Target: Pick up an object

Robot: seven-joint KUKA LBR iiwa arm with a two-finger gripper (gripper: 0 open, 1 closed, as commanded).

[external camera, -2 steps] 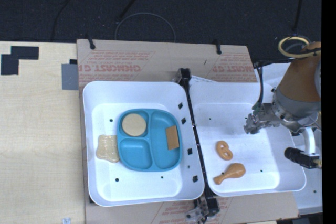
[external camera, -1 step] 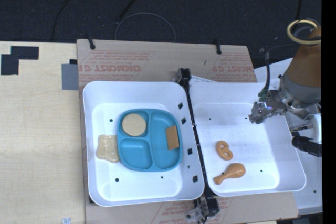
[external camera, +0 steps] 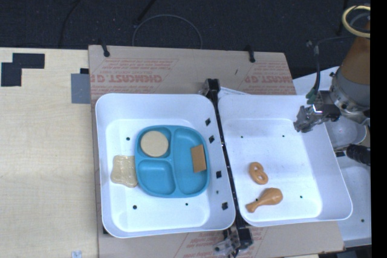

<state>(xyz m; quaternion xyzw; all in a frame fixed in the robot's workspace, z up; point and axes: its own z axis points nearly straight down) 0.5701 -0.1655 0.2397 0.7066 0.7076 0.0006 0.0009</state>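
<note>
In the right bin [external camera: 284, 107] lie a brown pretzel [external camera: 259, 173] and, below it, a tan chicken drumstick [external camera: 266, 199]. The left bin [external camera: 112, 130] holds a blue divided tray [external camera: 168, 181] with a round cracker [external camera: 154, 143] in its upper-left compartment and a brown toast slice [external camera: 198, 158] in its right one. A pale bread piece [external camera: 124, 170] lies beside the tray's left edge. My gripper [external camera: 304, 119] hangs over the right bin's upper-right corner, well above and right of the pretzel, with nothing seen in it.
The arm with its orange band [external camera: 357, 63] enters from the right edge. A black divider clamp [external camera: 213, 89] sits between the bins. Cardboard [external camera: 181, 72] lies under both bins, and cables run across the dark floor behind.
</note>
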